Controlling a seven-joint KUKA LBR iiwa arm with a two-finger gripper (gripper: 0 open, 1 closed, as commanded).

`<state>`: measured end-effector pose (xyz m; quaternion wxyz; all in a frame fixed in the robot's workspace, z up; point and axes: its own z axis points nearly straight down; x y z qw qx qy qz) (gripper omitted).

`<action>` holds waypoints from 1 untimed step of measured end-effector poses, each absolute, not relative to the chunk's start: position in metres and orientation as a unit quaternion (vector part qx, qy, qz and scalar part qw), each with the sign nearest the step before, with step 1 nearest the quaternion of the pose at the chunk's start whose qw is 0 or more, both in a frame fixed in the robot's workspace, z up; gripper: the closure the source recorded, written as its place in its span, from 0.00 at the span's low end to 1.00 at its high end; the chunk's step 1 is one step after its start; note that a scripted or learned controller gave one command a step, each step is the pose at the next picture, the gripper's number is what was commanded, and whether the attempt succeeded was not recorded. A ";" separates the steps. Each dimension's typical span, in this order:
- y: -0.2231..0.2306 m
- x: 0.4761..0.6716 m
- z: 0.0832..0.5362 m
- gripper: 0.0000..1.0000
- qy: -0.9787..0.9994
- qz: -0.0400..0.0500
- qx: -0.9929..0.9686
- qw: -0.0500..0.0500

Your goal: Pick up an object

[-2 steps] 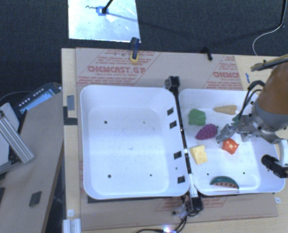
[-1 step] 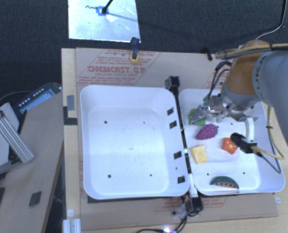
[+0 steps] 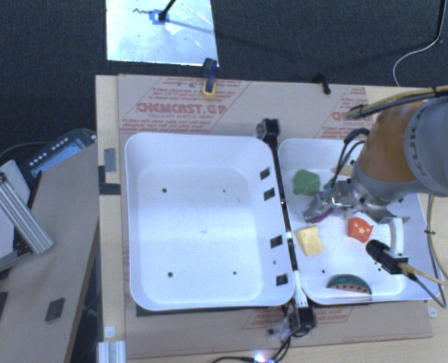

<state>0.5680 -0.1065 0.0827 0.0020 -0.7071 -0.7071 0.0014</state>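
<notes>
Gripper (image 3: 320,205) is low inside the right bin (image 3: 325,151), reached in from the right under the grey arm (image 3: 435,138) with its orange band (image 3: 386,138); cannot tell from this view how it is set, since the metal parts blur together at the tip. Nothing is visibly held, so the pick is judged not yet done. 4 loose objects lie in the right bin: a green piece (image 3: 307,181) just above the gripper tip, a yellow block (image 3: 310,240) just below it, a red piece (image 3: 359,229) to the right beside the wrist, and a dark green and red wedge (image 3: 349,283) near the bin's front wall, well apart from the tip. A thin magenta item (image 3: 319,215) sits right at the tip, touching or nearly so; too small to identify. It and the green piece look like the nearest candidates. The left bin (image 3: 144,225) has no part in this step so far. Remaining, by my reading: close on 1 object, confirm it sits in the grasp, lift clear of the bin floor. Risk noted: objects crowd the tip, so a neighbour may get nudged.
</notes>
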 end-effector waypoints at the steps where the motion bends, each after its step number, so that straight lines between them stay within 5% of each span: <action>1: -0.088 0.592 0.085 0.00 -0.709 -0.001 -0.705 -0.001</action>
